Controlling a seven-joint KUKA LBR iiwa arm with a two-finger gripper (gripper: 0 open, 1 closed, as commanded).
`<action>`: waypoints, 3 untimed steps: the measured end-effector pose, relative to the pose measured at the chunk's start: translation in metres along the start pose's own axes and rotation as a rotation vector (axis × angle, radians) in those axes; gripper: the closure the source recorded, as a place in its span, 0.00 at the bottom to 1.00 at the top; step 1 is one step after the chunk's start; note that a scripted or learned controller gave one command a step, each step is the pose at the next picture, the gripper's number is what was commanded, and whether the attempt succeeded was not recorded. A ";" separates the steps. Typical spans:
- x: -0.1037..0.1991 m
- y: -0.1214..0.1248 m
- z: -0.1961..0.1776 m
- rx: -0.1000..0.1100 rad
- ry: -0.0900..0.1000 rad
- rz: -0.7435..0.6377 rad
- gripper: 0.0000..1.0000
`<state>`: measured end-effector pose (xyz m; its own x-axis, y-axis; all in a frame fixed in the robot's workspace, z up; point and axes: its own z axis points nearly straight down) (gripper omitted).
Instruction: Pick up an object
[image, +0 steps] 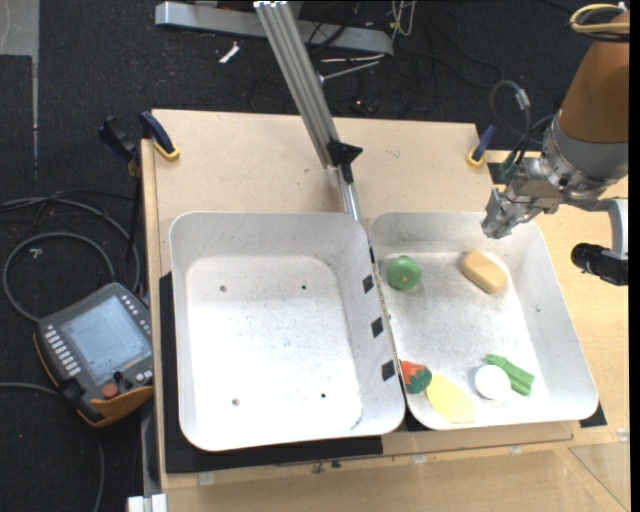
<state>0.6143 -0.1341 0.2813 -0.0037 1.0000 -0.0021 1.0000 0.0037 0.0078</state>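
The right bin (560, 330) holds several small objects. A tan bread-like block (484, 271) lies near its far side, and a green round fruit (403, 273) sits by the divider. Near the front lie a small red and green piece (415, 378), a yellow flat piece (451, 401), a white round disc (491, 382) and a green leafy piece (514, 372). My gripper (497, 224) hangs above the bin's far rim, just up and right of the tan block, with nothing seen between its tips.
The left bin (265, 320) lies beside the right one. A grey metal pole (310, 95) slants over the bench to the bins' shared far corner. Blue and yellow clamps (158, 136) (480, 148) sit on the bench's far corners. A teach pendant (95, 345) rests on the floor at left.
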 end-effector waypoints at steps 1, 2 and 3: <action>0.000 0.001 0.003 0.006 0.000 0.000 1.00; 0.054 0.005 0.001 0.008 0.003 -0.004 1.00; 0.111 -0.005 0.008 0.010 0.004 -0.005 1.00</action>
<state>0.6090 -0.0231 0.2728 -0.0084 1.0000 0.0021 1.0000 0.0084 -0.0020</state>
